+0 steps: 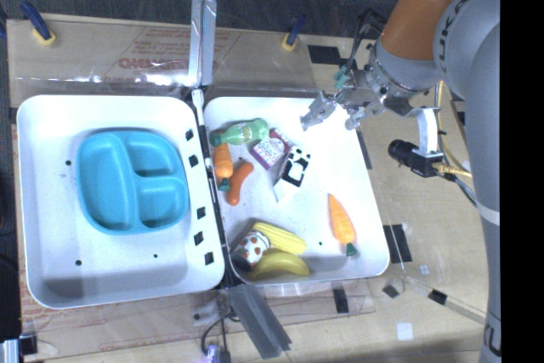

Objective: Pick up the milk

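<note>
While the arm [442,21] reaches in over the far right corner of the right bin [367,208], the gripper [330,110] hangs above that corner with its fingers apart and nothing between them. The milk carton [269,152], small with a purple label, lies tipped in the far half of the right bin, just beside a black-and-white tag [295,168] and a green bottle [240,133]. A carrot [222,161] and a sausage [237,182] lie near the bin's left wall. Another carrot [342,223] lies toward the near right corner. A banana [276,253] and corn [280,237] sit at the near edge. A blue divided tray [134,180] occupies the left bin [42,208].
</note>
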Controlling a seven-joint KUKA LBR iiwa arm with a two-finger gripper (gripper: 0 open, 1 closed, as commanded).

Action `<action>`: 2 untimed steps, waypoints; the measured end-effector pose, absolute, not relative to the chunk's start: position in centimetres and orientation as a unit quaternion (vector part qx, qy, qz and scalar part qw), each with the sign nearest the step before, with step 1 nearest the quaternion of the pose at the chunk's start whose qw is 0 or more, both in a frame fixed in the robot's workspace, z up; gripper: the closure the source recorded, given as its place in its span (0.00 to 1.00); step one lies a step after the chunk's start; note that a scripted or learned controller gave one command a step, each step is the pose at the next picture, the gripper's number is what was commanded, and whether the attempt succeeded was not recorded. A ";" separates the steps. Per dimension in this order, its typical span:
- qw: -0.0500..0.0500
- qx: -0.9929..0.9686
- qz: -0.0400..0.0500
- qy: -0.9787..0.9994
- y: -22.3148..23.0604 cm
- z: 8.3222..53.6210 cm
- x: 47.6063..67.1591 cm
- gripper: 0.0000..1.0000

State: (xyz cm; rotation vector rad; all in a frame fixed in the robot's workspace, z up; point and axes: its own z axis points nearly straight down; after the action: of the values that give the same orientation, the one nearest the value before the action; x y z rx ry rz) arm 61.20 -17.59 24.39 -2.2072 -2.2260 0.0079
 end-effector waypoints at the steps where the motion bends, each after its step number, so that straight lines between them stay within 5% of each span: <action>1: 0.003 -0.682 0.003 -0.731 -14.9 13.8 60.9 0.00; 2: -0.013 -0.653 -0.008 -0.757 -16.4 10.7 59.8 0.00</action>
State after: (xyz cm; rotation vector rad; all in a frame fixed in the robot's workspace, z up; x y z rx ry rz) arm 59.77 -16.37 10.66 -2.0703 -2.3976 -0.0254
